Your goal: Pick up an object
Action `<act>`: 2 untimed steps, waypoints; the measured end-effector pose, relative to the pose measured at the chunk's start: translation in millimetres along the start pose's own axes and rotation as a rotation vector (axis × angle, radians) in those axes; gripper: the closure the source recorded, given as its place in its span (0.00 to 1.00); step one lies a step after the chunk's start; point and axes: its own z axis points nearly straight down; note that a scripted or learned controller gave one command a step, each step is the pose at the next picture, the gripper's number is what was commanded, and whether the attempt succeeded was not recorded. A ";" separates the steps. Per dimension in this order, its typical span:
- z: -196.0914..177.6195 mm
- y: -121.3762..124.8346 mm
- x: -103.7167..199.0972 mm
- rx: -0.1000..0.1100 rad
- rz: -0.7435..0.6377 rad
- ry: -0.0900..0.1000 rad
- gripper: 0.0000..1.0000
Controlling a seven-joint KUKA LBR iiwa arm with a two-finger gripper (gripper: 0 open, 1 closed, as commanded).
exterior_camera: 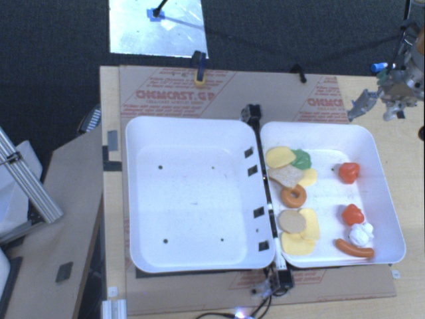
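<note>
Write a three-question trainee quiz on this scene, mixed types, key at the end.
1. True or false: the donut lies in the right bin.
2. Which lies nearest the sausage? A) green item B) white item C) donut
3. Fill in: the gripper hangs beyond the right bin's ____ right corner.

Key: 1 true; 2 B; 3 far

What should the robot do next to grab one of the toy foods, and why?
Probably swing the pincer in over the right bin and line it up above the red tomato. The pincer hangs outside the bin's far right corner, above the cardboard, holding nothing. The tomato sits alone on bare white floor, nearest the pincer, while the yellow and brown pieces crowd together by the divider.
</note>
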 end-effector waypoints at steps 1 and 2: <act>86.7 12.6 57.9 0.007 -0.006 0.005 0.00; 195.8 10.1 15.3 0.007 0.004 0.001 0.00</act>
